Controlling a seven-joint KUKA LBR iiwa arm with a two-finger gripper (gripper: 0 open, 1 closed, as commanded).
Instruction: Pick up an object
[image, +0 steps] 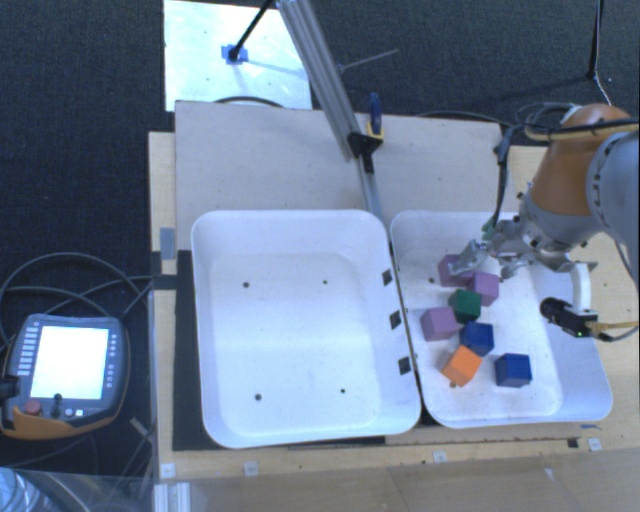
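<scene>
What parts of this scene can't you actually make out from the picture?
- Gripper: its tips blur into the purple blocks beneath, so whether anything is held cannot be told.
- Arm: cut off by the picture's right edge.
- Green block: partly covered by neighbouring blocks, so its full shape is unclear.
- Handheld screen: glare washes out its display.
- Dark specks in the left bin: too small to identify.
</scene>
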